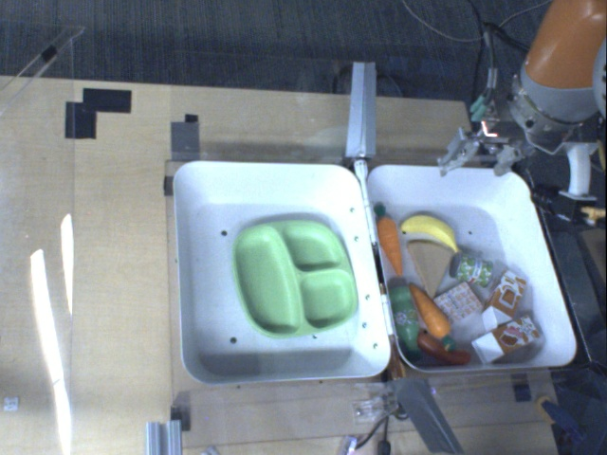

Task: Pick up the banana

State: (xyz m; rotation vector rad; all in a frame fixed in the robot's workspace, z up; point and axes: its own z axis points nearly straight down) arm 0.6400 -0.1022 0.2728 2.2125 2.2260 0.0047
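A yellow banana (430,229) lies in the upper middle of the right bin (517,190), curved, with nothing on top of it. My gripper (479,152) hangs at the bin's far edge, above and to the right of the banana and well apart from it. Its fingers (457,154) are spread, with nothing between them.
The right bin also holds two carrots (390,245), a green vegetable (404,313), a small can (473,270) and several small food boxes (508,293), crowded below the banana. A green divided plate (294,276) lies in the left bin (204,197). A metal rail (361,112) runs between the bins.
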